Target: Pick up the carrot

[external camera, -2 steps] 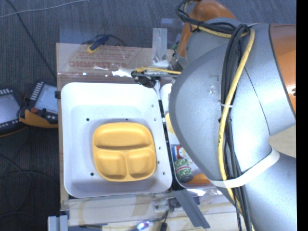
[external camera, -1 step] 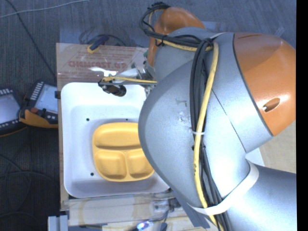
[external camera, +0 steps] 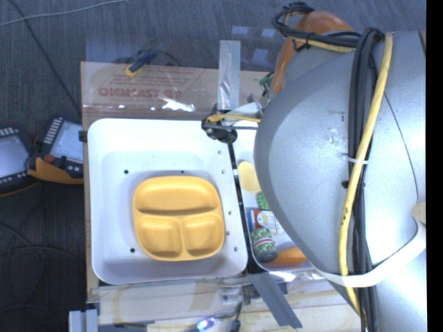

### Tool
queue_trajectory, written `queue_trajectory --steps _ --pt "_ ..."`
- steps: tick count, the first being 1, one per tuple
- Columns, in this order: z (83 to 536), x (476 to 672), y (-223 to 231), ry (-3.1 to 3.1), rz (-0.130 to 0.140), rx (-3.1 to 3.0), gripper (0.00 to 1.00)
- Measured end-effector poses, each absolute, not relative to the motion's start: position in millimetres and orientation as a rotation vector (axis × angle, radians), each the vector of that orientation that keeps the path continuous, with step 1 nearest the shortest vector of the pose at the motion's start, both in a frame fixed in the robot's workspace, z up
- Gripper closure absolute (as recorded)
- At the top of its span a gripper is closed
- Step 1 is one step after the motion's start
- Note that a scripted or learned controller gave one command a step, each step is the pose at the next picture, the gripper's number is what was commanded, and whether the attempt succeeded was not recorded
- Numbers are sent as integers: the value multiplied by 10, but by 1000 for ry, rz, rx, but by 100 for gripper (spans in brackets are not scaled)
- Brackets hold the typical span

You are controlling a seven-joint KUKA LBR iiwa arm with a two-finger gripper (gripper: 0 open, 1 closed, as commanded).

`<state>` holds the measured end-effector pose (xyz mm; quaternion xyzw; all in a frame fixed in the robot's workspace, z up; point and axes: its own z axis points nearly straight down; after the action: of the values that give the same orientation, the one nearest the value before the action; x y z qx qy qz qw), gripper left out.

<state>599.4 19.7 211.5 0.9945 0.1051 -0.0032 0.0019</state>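
Observation:
An orange shape (external camera: 291,256) that looks like the carrot peeks out at the near edge of the right bin (external camera: 243,159), mostly hidden under the arm. The big grey arm (external camera: 339,158) with its yellow cable covers nearly all of that bin. The orange band (external camera: 315,26) shows at the top. The gripper itself is hidden beneath the arm's body.
A yellow divided plate (external camera: 180,216) lies in the left bin (external camera: 111,144). Beside the carrot in the right bin are a printed can (external camera: 263,230) and a pale yellow object (external camera: 249,177). A teach pendant (external camera: 59,147) rests on the floor to the left.

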Motion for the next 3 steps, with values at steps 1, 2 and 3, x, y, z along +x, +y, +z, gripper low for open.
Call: queue_trajectory --steps 1,2,3 --pt "1817 6247 717 319 -10 3124 100" --pt "1880 6602 96 313 -10 3123 100" --pt "1824 6607 653 359 -7 3120 100"
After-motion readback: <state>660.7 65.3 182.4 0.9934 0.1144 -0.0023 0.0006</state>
